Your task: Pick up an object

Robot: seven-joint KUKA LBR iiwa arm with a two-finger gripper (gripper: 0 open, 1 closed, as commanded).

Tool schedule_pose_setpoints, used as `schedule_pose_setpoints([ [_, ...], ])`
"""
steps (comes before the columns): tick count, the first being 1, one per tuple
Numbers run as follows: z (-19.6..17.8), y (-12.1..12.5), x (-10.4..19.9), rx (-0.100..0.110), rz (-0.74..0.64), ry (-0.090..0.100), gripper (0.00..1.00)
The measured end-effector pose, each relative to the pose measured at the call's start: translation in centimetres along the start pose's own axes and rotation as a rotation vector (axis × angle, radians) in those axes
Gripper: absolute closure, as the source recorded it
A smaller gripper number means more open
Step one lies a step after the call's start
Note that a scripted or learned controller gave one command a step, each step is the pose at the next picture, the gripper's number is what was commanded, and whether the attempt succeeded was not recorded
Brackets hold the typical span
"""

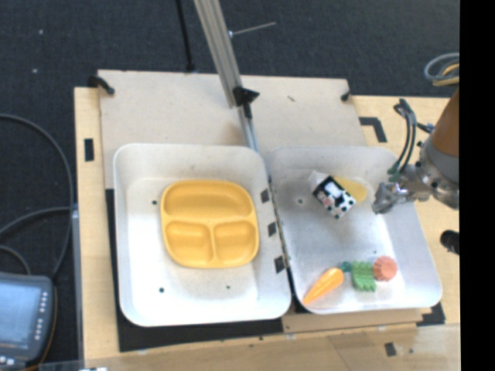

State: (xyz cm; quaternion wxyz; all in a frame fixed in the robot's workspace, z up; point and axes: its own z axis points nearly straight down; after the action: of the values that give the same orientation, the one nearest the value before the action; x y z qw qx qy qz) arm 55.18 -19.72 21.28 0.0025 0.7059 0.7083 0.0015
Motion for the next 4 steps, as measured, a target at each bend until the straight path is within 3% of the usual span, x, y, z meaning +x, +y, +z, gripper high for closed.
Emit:
schedule_pose_setpoints([
  [4, 0.5, 5.0, 22.2, 0.005, -0.004, 0.003, 1.0],
])
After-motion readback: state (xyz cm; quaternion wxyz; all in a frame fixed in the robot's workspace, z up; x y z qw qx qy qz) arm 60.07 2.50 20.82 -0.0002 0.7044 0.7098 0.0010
